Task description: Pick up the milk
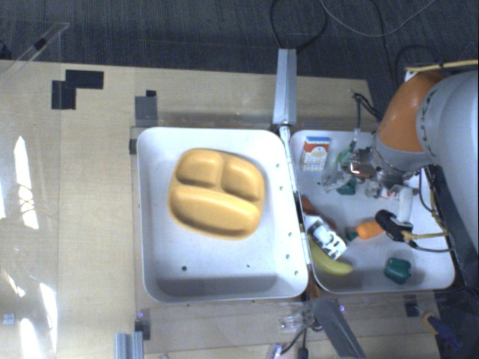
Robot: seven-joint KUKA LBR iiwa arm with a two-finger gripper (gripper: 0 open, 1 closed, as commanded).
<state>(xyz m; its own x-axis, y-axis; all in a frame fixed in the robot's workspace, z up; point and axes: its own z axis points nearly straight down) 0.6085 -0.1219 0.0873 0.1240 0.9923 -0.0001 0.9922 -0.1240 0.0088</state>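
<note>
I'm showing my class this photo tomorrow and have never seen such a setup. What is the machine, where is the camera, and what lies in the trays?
The camera is fixed above a bench, looking down at a slant on two shallow white bins. The grey machine with the orange band is a robot arm reaching in from the right; its end effector hangs over the right bin. Whether it grips anything is unclear. The left bin holds a yellow bread-shaped toy. The right bin holds a small milk carton, a banana, a small black-and-white bottle, something orange like a carrot and a green item.
</note>
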